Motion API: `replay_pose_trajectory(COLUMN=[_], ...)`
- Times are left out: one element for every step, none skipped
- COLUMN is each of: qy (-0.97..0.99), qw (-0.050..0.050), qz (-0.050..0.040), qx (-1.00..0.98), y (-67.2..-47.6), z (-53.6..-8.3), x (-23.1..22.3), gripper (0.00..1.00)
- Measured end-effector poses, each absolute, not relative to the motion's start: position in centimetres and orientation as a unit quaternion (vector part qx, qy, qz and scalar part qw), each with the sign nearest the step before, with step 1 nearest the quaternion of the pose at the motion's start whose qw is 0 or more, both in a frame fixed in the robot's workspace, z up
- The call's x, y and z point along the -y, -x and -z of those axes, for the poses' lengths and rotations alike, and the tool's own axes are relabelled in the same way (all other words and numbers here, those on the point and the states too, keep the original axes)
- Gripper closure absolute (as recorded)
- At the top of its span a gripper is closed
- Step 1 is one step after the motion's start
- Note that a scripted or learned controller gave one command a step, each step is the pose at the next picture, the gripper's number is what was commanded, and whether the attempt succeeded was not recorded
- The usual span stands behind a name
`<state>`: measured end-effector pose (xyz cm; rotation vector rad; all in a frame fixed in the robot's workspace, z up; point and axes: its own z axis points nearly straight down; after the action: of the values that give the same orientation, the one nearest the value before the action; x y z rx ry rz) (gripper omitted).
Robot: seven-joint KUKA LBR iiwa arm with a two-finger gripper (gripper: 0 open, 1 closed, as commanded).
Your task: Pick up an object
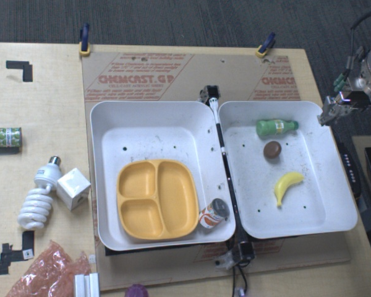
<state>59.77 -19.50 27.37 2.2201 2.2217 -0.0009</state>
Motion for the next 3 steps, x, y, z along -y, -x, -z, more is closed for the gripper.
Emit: replay_pose_trajectory(qy=[-0.707, -0.708, -0.708], qw=[0.0, 0.0, 0.0], qz=[0.0003, 0.0001, 0.0], qx=[-0.707, -0.707, -0.706], y=[-58.7, -54.6, -47.7], z=[-12.8, -9.2, -9.2], x=[19.9, 16.5, 12.3], gripper=[0.0, 0.0, 0.0])
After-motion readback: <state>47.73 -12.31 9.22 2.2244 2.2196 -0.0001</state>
